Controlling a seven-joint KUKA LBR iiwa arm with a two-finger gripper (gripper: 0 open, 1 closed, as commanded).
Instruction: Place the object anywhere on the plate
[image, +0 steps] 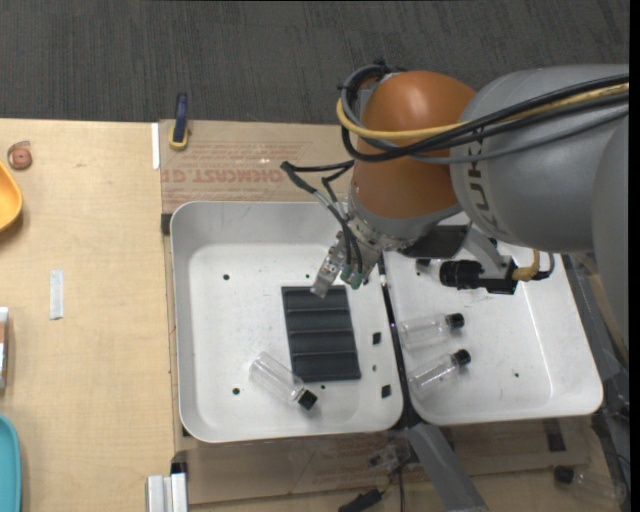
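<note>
Gripper hangs over the far end of the black ribbed plate in the left bin; whether it is clenched, released or grasping, I cannot tell. Nearest loose vial lies just beside the plate's near-left corner. Risk: round vial may roll off the ribs.

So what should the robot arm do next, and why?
Probably lower the object straight down. The gripper hangs just over the top end of the black ridged plate in the left bin, with something small and silvery at its tip. It already looks to be over the plate.
</note>
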